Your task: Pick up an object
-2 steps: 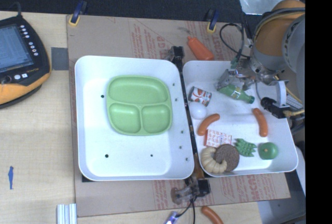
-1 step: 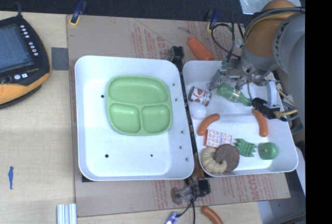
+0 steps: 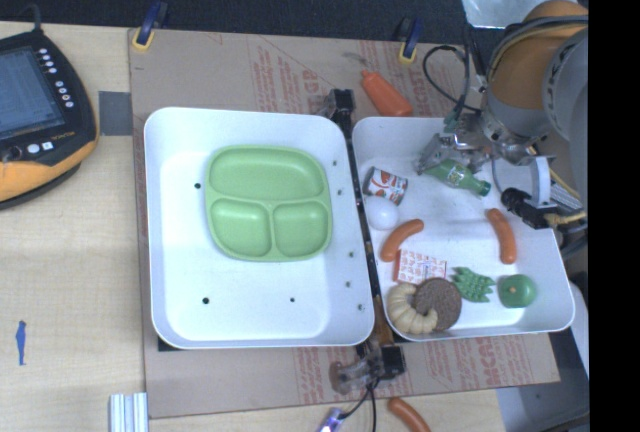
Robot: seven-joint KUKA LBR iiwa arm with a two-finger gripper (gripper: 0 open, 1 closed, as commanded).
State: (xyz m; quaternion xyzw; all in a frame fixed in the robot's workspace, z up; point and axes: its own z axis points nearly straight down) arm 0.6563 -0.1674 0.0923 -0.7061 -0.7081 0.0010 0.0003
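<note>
**Op:** From my desk, the gripper point(image 3: 445, 152) sits at the top of the right bin point(image 3: 560, 320), fingers down beside a green bottle point(image 3: 462, 176) lying on its side. I can't tell how wide it is open, or whether the bottle is actually held.

**Second:** What crowds the bottle?

**Op:** Left of the bottle is a small red-and-white carton point(image 3: 385, 185), with a white egg point(image 3: 382, 215) just below that. Lower left of the bottle lies an orange sausage point(image 3: 401, 238); lower right, a second sausage point(image 3: 502, 234), nearly upright in the frame. The arm's black cable hardware point(image 3: 528, 203) hangs just right of the bottle.

**Second:** Farther off?

**Op:** Well below the bottle: a red-and-white packet point(image 3: 420, 267), a brown cookie point(image 3: 437, 301) resting on a beige ring pastry point(image 3: 406, 312), a green leafy toy point(image 3: 473, 284), and a green apple point(image 3: 516, 292). Up and left of the bottle, outside the bin, lies an orange carrot point(image 3: 384, 94). Far left of it, the left bin point(image 3: 180, 320) carries a green divided plate point(image 3: 268, 202).
</note>
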